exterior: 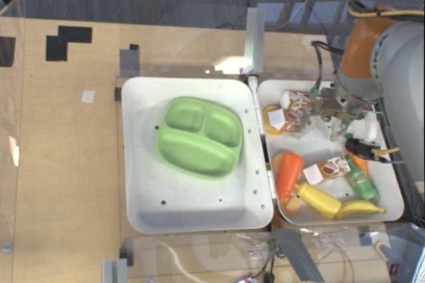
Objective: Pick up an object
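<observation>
Snack packet [297,110] in right bin [398,205], just beside fingers [312,117].

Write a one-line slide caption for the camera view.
The tool hangs low over the right bin of toy food, near a small carton; the left bin holds a green divided plate.

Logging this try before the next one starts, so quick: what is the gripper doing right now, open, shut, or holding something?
Gripper: low over the back of the right bin, beside a small carton; open, shut or holding cannot be told.
</observation>
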`<state>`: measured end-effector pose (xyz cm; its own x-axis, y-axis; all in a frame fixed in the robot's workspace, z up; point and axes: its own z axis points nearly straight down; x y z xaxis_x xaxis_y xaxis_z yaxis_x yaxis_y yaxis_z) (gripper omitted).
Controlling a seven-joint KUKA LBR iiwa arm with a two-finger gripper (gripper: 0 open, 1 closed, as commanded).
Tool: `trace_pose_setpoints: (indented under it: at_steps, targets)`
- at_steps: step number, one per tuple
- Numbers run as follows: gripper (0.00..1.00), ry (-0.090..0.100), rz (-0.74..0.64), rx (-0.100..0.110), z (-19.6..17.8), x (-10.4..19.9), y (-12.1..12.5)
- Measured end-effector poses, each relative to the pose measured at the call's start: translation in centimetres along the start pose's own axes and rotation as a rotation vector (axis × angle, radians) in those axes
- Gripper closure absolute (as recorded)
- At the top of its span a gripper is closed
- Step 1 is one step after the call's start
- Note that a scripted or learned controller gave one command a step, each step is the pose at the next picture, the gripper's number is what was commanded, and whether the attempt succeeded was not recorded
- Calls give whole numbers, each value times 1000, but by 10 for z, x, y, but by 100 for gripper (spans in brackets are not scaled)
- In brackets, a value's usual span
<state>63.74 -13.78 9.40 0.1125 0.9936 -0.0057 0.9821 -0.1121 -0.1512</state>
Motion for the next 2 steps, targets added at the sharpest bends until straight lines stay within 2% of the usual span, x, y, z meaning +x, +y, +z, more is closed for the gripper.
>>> trace_pose_setpoints:
  at_steps: [1, 2]
  targets:
    - [0, -8, 15, -112, 4, 15, 21]
    - [0, 11, 60, -156, -26, -1, -68]
